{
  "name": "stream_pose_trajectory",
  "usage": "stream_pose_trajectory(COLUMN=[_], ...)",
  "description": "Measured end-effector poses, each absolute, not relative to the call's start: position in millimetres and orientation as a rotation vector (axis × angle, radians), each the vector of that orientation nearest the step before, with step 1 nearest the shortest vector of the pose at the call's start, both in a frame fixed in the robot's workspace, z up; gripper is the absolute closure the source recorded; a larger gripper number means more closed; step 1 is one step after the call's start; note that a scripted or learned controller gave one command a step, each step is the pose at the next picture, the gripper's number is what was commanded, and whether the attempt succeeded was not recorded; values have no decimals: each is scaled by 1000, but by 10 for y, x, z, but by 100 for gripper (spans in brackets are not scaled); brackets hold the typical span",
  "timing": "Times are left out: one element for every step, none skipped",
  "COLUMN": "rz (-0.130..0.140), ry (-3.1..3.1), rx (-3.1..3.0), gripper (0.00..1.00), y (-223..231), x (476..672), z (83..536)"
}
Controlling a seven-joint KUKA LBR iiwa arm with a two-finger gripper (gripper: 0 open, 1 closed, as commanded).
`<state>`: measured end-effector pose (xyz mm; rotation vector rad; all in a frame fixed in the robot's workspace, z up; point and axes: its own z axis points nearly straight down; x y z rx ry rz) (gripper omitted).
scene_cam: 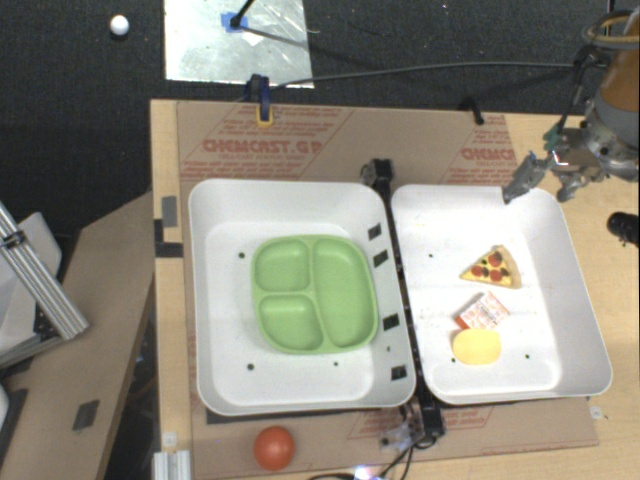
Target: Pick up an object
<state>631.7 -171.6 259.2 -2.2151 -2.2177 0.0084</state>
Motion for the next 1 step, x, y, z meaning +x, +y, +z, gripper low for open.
stream_pose_trajectory(rz=[-1], ry=[-2227], rx=[-2219], gripper=[0], y=[-1712], x=[6338], z=[2659])
